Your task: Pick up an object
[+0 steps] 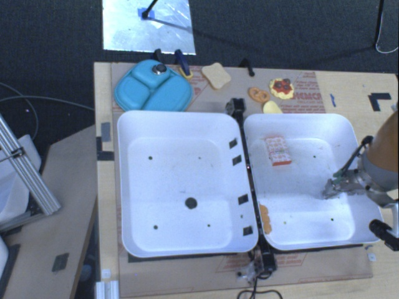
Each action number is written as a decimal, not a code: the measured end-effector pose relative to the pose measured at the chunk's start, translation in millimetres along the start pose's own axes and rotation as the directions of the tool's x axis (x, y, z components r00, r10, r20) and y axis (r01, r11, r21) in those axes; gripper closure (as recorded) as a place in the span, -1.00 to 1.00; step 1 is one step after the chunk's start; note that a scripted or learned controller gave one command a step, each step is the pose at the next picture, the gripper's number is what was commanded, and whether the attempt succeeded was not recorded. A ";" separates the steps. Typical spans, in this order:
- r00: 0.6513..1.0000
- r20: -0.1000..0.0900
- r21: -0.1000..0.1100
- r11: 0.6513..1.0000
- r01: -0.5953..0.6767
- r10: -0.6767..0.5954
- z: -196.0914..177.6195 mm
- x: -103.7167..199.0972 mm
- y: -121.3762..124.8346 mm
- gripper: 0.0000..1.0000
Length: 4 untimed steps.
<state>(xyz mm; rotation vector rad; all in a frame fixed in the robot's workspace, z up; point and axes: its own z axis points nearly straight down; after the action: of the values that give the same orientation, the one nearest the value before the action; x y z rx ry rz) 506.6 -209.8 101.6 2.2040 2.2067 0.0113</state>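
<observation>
Bins dominate what we see: the left white bin [181,185] and the right white bin [299,185] sit side by side on the bench [349,273], their inner walls touching along a dark seam. We find a small dark round spot [191,203] on the left bin's floor, below its middle. Behind the left bin, on the bench, lies a blue sectioned plate [153,89], and to its right a toy slice of bread [216,75], a pretzel-shaped piece [258,94], a small round pizza-like piece [282,88] and a pale yellow piece [272,108] just beside the right bin's far rim. We see the grey arm [381,161] reaching in from the right edge, its gripper [330,190] low over the right bin's floor, near that bin's right side. We cannot tell how its jaws stand. The small red-and-white packet [278,151] lies flat in the right bin's far half, well apart from the gripper. A small tan object [265,218] rests against that bin's left wall.
</observation>
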 end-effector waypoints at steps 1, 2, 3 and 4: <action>1.000 -0.002 0.011 1.000 0.003 -0.003 13.4 29.0 23.4 1.00; 1.000 -0.014 0.014 1.000 0.002 -0.002 14.0 4.2 41.0 1.00; 1.000 -0.009 0.014 1.000 0.004 -0.004 15.0 2.7 65.9 1.00; 1.000 -0.014 0.016 1.000 0.011 -0.011 -52.1 103.9 26.7 1.00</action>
<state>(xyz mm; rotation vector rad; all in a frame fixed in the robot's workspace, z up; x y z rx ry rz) 532.1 -105.3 153.1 2.2075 2.2339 0.0088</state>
